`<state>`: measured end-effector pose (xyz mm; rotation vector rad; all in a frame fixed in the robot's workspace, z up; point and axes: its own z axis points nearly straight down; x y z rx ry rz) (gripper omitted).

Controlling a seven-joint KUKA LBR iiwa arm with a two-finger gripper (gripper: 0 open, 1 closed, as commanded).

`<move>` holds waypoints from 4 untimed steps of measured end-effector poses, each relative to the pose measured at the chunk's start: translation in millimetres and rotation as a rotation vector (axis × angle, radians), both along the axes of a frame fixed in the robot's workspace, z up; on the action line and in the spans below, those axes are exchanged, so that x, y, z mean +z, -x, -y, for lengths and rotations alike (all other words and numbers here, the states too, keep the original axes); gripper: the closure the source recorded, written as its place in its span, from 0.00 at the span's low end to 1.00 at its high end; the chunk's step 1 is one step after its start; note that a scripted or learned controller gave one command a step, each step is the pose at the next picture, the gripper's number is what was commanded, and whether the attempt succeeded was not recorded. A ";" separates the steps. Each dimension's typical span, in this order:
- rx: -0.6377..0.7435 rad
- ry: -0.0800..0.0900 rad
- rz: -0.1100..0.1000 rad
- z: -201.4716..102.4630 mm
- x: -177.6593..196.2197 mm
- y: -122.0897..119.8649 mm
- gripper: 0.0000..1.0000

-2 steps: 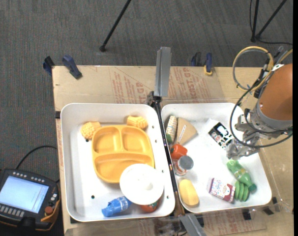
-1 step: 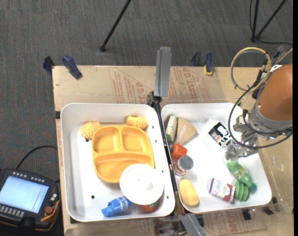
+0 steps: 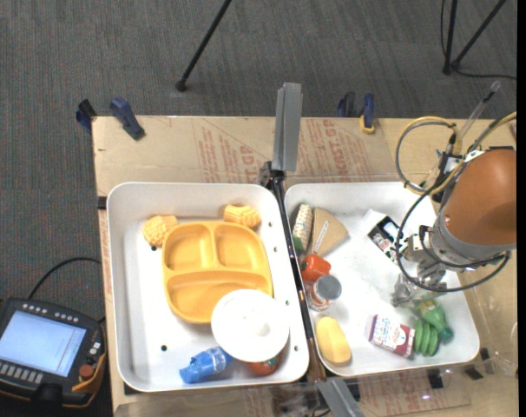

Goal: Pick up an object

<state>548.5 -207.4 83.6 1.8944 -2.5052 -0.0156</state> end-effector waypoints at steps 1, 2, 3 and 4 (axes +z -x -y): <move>0.066 0.001 0.010 1.4 4.0 -97.2 0.00; 0.097 0.000 0.005 -0.1 3.1 -26.7 0.00; 0.507 -0.008 0.008 -3.5 2.2 -14.1 0.00; 0.573 -0.002 0.010 -13.7 3.2 -71.2 0.00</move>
